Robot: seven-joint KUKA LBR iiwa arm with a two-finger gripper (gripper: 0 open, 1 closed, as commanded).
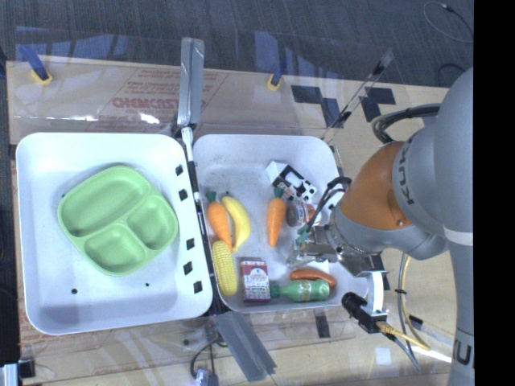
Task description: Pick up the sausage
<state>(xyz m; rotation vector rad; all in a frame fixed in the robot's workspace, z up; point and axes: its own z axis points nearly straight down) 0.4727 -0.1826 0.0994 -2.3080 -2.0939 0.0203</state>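
Note:
The sausage (pixel 313 276) is a short reddish-orange link lying flat in the right bin (pixel 241 149), near its front right corner and just behind a green bottle (pixel 302 291). My gripper (pixel 304 246) hangs over the right part of that bin, a little behind and to the left of the sausage. The grey and orange wrist above hides much of it. I see nothing held in it.
The right bin also holds two carrots (pixel 219 222) (pixel 275 219), a banana (pixel 237 219), a corn cob (pixel 224 267), a red box (pixel 254 279) and a black-and-white item (pixel 290 183). A green divided plate (pixel 117 219) sits in the left bin (pixel 40 167).

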